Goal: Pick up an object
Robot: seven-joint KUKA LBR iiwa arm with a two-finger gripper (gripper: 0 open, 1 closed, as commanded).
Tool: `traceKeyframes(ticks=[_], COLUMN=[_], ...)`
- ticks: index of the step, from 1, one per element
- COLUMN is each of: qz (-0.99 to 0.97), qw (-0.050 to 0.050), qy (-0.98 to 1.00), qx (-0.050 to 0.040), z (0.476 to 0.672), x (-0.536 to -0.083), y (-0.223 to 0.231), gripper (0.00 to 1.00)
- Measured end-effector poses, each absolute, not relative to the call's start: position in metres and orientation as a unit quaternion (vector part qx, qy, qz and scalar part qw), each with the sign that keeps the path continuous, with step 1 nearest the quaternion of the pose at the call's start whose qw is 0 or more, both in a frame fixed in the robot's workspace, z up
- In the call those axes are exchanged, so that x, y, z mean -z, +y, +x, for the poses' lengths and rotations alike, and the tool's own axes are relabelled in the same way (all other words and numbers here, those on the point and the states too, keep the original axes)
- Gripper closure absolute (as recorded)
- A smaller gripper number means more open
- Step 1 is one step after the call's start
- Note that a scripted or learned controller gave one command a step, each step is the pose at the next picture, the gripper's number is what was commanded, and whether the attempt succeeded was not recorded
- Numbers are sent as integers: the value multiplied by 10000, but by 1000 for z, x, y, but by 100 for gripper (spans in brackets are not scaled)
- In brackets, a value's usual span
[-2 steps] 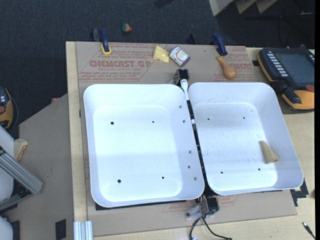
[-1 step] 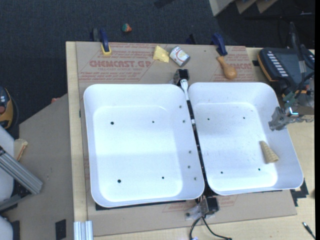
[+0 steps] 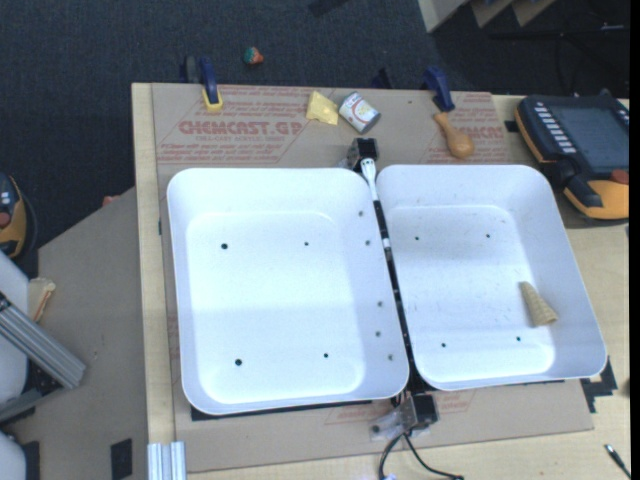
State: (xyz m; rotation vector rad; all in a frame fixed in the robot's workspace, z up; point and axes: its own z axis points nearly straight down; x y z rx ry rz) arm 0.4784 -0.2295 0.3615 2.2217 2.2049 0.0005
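Note:
A small tan, cone-shaped object (image 3: 538,304) lies in the right white bin (image 3: 470,188), close to that bin's right wall. The left white bin (image 3: 200,198) sits beside it, the two touching along a black middle seam.
Behind the bins on the cardboard lie a yellow piece (image 3: 322,109), a small white-and-grey box (image 3: 359,112) and an orange-handled tool (image 3: 455,138). Blue clamps (image 3: 209,80) hold the board's far edge. A teach pendant (image 3: 580,138) rests at the right. Cables (image 3: 410,418) sit at the front.

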Motion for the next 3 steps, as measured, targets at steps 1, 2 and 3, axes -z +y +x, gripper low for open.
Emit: traceKeyframes(ticks=[1,2,3], qz=[7026,7092,7028], qw=[-51,63,-51], qy=[7115,7050,7113], qx=[8,-17,16], z=[479,480,479], x=[-284,-373,-284], y=[-93,-167,-43], gripper=[100,100,100])
